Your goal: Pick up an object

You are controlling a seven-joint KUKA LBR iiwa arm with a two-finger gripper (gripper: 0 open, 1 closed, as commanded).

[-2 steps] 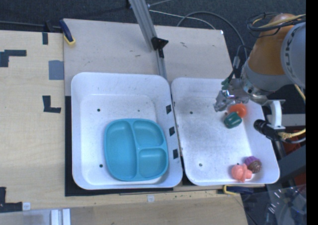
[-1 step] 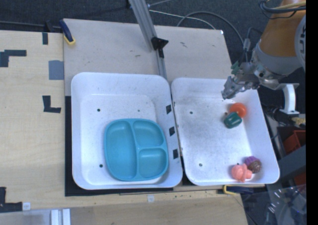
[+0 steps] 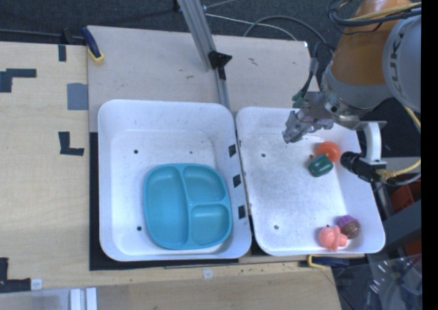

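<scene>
Right now we see the gripper point(image 3: 293, 131) hanging over the upper part of the right bin point(image 3: 294, 185), and we cannot tell its state. Just to its right, an orange object point(image 3: 329, 149) and a dark green object point(image 3: 319, 165) touch. At the bin's lower right lie pink point(image 3: 331, 237) and purple toys point(image 3: 348, 225). A teal divided plate point(image 3: 186, 206) sits in the left bin point(image 3: 120, 165).

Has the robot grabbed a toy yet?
Not yet. The gripper hangs over the right bin, with no toy seen between its fingers. The orange toy and green toy lie beside it, untouched. Left to do: reach down, close on one and lift it.
</scene>
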